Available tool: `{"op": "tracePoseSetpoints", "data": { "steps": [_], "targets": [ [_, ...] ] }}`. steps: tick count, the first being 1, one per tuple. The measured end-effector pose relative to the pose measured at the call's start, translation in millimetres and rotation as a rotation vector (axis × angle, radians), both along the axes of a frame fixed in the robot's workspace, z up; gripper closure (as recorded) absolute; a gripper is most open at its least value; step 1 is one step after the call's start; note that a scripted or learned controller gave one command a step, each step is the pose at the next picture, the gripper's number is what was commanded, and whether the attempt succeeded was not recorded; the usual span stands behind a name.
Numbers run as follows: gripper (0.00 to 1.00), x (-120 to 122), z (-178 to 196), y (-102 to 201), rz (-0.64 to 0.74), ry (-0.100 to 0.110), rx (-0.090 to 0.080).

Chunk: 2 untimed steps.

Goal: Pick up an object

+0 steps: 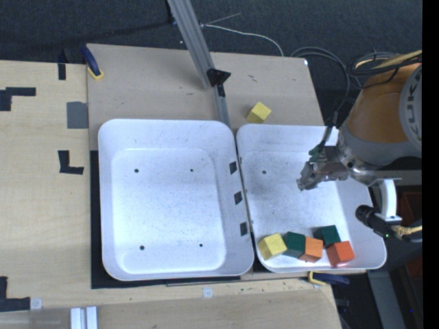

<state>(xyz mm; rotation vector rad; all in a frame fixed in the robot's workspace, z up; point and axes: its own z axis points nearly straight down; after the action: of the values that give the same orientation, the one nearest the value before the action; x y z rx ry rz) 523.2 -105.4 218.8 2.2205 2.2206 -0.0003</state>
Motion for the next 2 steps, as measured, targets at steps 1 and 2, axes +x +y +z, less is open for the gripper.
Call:
{"op": "tracePoseSetpoints", "data": {
  "steps": [1,2],
  "targets": [
    [0.0,-0.5,-1.6,1.0,0.001,0.002,0.001],
    [1.0,-0.4,8.2,1.4,0.002,0.003,0.001]
  ]
}}
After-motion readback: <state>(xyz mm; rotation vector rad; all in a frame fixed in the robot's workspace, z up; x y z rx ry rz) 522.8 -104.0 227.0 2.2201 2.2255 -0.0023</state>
